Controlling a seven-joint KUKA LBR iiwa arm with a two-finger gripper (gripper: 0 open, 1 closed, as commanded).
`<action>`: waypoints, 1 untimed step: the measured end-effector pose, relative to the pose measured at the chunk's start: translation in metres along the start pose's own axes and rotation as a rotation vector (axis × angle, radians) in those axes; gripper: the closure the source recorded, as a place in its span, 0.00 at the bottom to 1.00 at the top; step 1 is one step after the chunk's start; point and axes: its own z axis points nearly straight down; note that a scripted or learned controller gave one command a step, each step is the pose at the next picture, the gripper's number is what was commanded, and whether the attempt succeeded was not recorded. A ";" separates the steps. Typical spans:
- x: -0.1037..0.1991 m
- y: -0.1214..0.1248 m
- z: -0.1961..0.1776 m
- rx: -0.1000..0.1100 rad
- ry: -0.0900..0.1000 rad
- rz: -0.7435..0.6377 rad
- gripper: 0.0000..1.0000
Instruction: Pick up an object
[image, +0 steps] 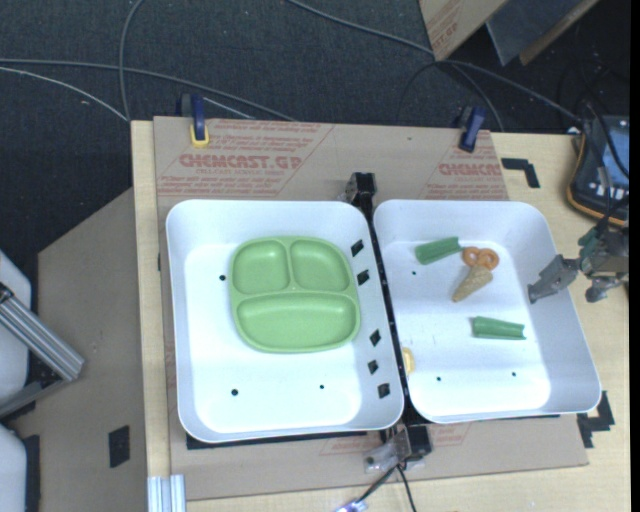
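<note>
The small flat green block (498, 328), lying in the right white bin (560, 385), is probably the easiest thing to pick. It looks light and rigid, likely plastic or foam, with a smooth skin that could slip under a shallow pinch. A grasp across its short width, at the middle of its length, seems safest, since the long sides run nearly parallel. It is a bright green, elongated piece, tilted slightly, with bare white floor all around it.

A second green block (437, 250) of the same colour lies nearer the bin's far wall. Just beside that one sits a small orange ring-shaped piece (481, 258), and touching or nearly touching the ring is a tan cone-shaped piece (473, 285). The cone's taper would likely squirm out of a pinch, and the ring is small; both look light.

The grey two-finger gripper (565, 275) hangs at the right bin's right rim, well apart from the lower green block. Nothing lies between its fingers; whether they are spread or closed cannot be told.

The left white bin (200, 400) holds a pale green three-compartment plastic plate (295, 295).
</note>
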 end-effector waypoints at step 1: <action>0.001 0.002 -0.005 -0.011 -0.003 -0.004 0.00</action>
